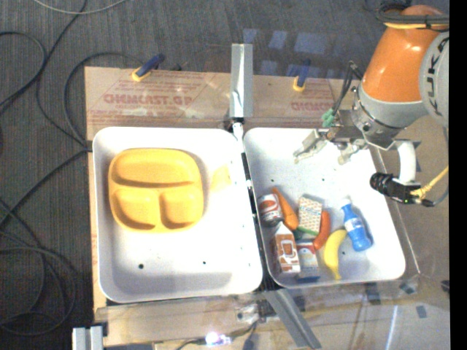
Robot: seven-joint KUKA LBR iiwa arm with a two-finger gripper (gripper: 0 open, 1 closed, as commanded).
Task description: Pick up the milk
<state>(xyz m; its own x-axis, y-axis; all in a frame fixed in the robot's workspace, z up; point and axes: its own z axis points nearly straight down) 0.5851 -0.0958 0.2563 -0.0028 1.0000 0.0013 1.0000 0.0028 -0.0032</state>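
The milk (286, 250) is a small brown and white carton lying near the front of the right bin (273, 155), beside a cluster of other items. My gripper (325, 149) hangs over the back part of that bin, well above and behind the carton. Its two fingers (309, 149) are spread apart with nothing between them.
Around the milk lie a brown can (270, 208), a carrot (289, 210), a patterned pouch (310, 213), a banana (333, 252) and a blue bottle (355, 228). A yellow divided tray (156, 188) sits in the left bin (131, 268). A metal divider post (238, 86) stands between the bins at the back.
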